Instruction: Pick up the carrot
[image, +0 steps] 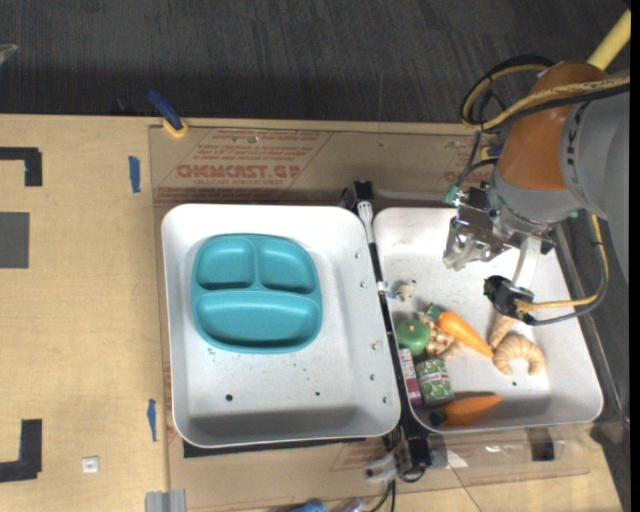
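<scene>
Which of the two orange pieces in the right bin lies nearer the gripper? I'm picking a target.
The orange carrot lying beside the croissant is nearer the gripper. The other orange piece lies farther off, at the bin's front wall.

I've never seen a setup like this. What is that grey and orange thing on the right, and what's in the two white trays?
It is a robot arm, seen by one camera looking down from above. At its tip is a two-finger gripper for grabbing things; it hangs over the right bin, holding nothing. That bin holds toy food: a carrot, a croissant, a green vegetable, a small green packet and another orange piece. The left bin holds a teal divided plate. The arm's job is picking up the carrot.
</scene>
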